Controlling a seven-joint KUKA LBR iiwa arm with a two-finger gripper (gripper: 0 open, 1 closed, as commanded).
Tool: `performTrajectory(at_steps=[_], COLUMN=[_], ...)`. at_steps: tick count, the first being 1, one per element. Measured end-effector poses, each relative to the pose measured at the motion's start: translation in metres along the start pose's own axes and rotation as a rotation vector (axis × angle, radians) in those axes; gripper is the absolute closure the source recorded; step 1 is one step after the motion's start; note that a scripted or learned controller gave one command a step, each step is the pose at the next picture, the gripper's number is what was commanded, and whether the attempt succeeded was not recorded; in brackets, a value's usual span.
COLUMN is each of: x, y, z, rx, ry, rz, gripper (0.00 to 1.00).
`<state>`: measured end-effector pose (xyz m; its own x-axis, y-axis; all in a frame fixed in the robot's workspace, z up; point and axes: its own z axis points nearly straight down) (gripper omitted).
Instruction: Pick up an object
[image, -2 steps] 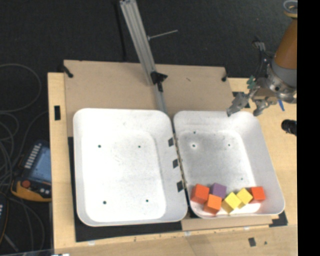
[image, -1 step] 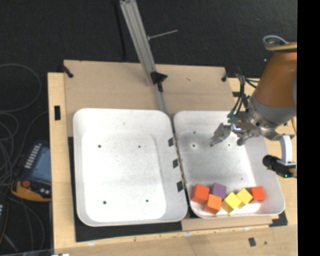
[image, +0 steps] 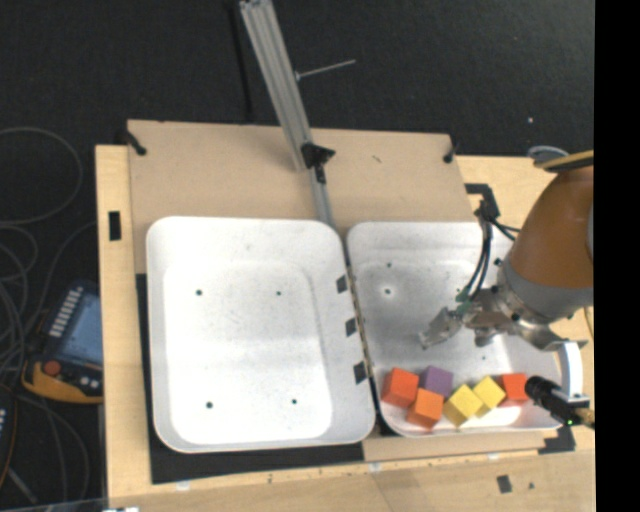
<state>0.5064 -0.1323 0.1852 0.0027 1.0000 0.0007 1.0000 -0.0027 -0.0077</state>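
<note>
Blocks: we see a cluster of small cubes along the near edge of the right bin (image: 420, 250): an orange block (image: 402, 385), a purple block (image: 438, 378), a second orange block (image: 427, 406), two yellow blocks (image: 463, 403) and (image: 489, 392), and a red-orange block (image: 514, 387) at the far right.
Packing: they sit touching or just beside one another in a loose row, some turned at an angle.
Handling: we judge them light, stiff and not fragile; their flat faces should give a firm grip, though smooth sides could slip under a shallow pinch.
Where to hold: we would take one across two opposite flat faces; the purple block or the first orange block at the left end looks most open, while the middle ones leave little room for a finger between neighbours.
Claw: the claw (image: 462, 325) hangs above the bare floor of the right bin, just behind the row and apart from it; its fingers appear spread, with nothing between them.
Arm: the grey wrist and orange band (image: 560, 235) come in from the right.
Left bin: the left bin (image: 250, 240) lies alongside.
Tabletop: both bins rest on a pale wooden tabletop (image: 250, 150).
</note>
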Motion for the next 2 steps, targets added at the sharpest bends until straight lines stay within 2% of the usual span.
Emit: performTrajectory(at_steps=[1,2], x=[0.03,-0.017], y=[0.019,0.005], z=[-0.01,-0.047], rx=[-0.01,-0.013], ry=[0.0,-0.005], rz=[-0.007,0.001], gripper=[0.0,0.0])
